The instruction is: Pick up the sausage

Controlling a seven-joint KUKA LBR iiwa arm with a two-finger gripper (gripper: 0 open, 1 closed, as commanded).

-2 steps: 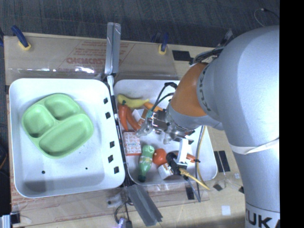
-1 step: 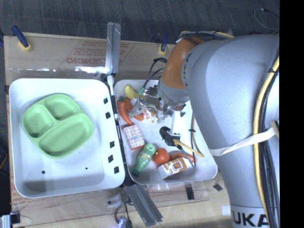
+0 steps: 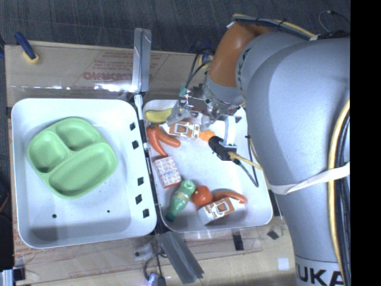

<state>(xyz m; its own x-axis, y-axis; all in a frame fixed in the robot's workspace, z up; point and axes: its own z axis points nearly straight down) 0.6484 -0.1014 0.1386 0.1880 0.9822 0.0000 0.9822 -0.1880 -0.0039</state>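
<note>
Two white bins (image 3: pixel 24 219) fill the bench; the arm (image 3: pixel 297 118) bends down over the right bin's upper end, gripper (image 3: pixel 193 109) spread unclear, above one sausage (image 3: pixel 162 140).

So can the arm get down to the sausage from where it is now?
Probably yes. The sausage lies uncovered by the right bin's left wall, with the gripper just beside it; a small carton crowds its right side.

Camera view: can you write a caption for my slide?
Robot's pincer hovers over toy food beside the sausage; green plate waits in the left bin.
</note>
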